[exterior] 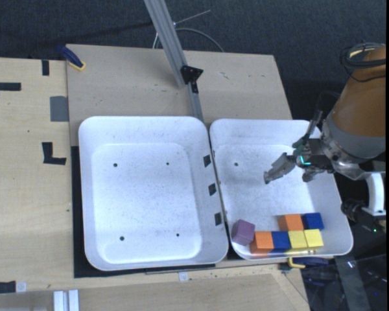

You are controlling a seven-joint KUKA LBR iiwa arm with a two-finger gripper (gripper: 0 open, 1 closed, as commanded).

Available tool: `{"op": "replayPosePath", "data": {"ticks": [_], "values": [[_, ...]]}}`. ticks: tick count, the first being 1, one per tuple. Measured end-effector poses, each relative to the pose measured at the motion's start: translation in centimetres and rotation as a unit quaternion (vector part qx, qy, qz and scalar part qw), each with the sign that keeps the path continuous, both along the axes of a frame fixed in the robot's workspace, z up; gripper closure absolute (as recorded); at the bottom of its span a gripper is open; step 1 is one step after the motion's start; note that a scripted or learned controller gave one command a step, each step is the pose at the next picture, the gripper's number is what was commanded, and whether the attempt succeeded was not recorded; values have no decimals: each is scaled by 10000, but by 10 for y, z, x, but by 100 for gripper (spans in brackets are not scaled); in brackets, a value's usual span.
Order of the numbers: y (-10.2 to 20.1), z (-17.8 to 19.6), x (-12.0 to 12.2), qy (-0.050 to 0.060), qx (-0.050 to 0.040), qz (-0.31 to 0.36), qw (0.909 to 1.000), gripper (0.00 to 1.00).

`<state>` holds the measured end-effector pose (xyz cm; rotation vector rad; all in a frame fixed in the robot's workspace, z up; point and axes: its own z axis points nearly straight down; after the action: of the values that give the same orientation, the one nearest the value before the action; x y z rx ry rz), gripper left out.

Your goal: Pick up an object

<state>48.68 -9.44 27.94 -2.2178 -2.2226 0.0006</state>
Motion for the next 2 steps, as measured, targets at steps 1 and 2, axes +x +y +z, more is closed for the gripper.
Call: {"op": "replayPosePath", "data": {"ticks": [1,2], "values": [[19,-20,24,7,-9,0,10000,0],[54,-92,29,40,0,3,10000,0]]}}
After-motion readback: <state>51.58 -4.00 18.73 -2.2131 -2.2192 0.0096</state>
